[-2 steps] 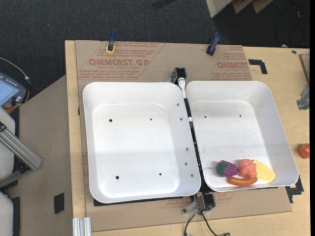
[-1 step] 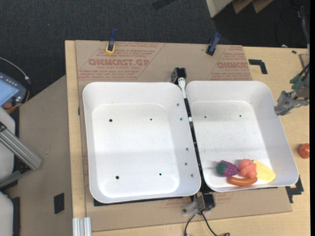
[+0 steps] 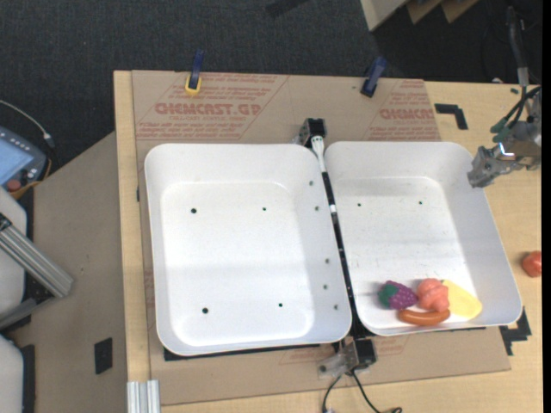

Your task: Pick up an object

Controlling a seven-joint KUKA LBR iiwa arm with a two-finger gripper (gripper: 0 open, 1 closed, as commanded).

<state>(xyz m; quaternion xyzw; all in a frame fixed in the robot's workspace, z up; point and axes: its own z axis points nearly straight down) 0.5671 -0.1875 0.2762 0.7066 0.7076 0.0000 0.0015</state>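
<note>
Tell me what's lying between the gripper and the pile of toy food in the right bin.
Just bare white bin floor. In the camera view, the gripper sits at the right bin's upper right rim, and the toy food is clustered at its near edge.

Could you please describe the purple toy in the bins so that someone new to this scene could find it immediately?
Look at the right-hand bin of the two white bins, then at its near corner, where a small cluster of toy food lies. The purple grape bunch is the leftmost piece, beside an orange-red lumpy toy, above a curved sausage, with a yellow piece farthest right. It is the only purple, knobbly item.
</note>
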